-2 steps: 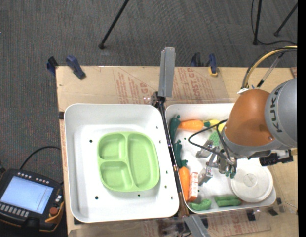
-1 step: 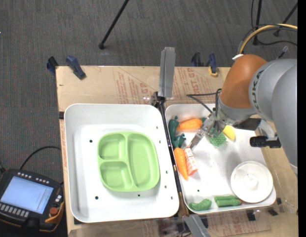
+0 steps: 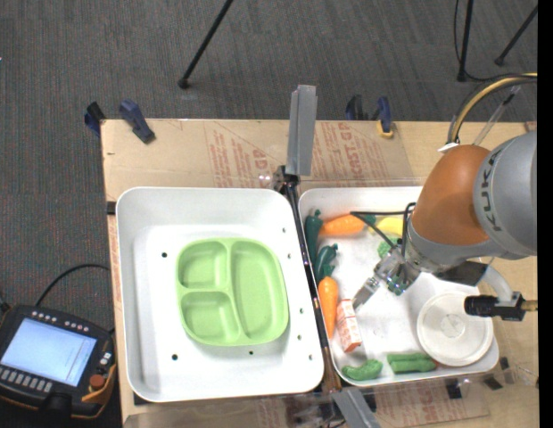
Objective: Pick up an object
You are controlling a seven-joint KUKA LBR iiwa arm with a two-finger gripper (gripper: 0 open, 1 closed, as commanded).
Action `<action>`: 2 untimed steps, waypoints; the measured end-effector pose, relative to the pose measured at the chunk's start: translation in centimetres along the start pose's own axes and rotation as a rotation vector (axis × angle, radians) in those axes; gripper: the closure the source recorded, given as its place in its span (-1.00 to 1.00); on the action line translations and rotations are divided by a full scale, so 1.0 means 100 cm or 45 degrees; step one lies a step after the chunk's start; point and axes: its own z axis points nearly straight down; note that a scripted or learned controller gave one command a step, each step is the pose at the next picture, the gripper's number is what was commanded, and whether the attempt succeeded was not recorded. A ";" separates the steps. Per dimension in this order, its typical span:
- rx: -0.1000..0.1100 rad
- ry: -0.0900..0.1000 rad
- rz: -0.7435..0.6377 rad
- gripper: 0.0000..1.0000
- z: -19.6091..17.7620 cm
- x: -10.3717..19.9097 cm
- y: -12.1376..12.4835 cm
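Left bin: holds a green divided plate, nothing on the plate.
Right bin: two carrots, a small red carton, green pods, a yellow piece, a white round lid.
Gripper: above the right bin's middle, near the carton; fingers slightly apart, nothing between them.

In the right bin, lower right of frame, I note several toy foods. An orange carrot lies upright along the left wall, a red-and-white carton touching it. Another carrot sits near the top. Two green pods rest along the bottom edge, beside a white round dish.
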 end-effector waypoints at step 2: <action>0.004 -0.009 0.193 -1.00 -0.002 -0.051 0.075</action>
